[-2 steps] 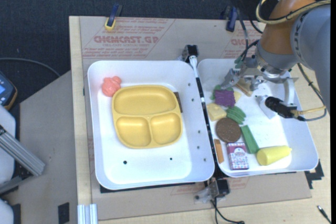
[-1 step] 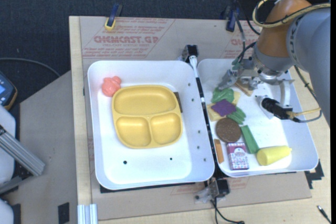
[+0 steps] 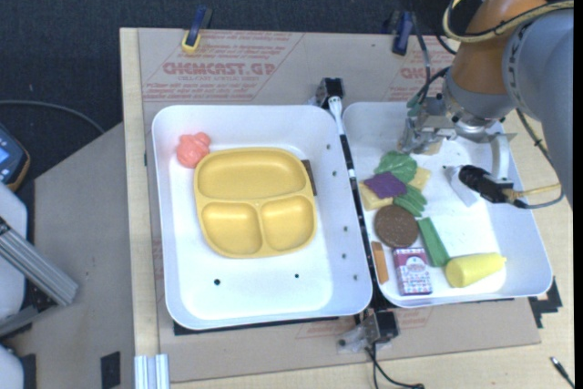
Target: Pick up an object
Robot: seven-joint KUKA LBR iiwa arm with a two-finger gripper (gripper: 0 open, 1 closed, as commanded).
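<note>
The bench (image 3: 273, 73), a brown board printed with red lettering and clipped at its far edge by a yellow clamp (image 3: 194, 30) and a blue clamp (image 3: 401, 32), bears the left bin (image 3: 173, 223) and right bin (image 3: 537, 260) touching side by side.

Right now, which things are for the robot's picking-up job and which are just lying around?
For the job:
claw, over the right bin
green toy just under it
purple piece
brown disc
yellow cylinder
red box

Just lying about:
yellow divided tray
pink toy
left bin
</note>
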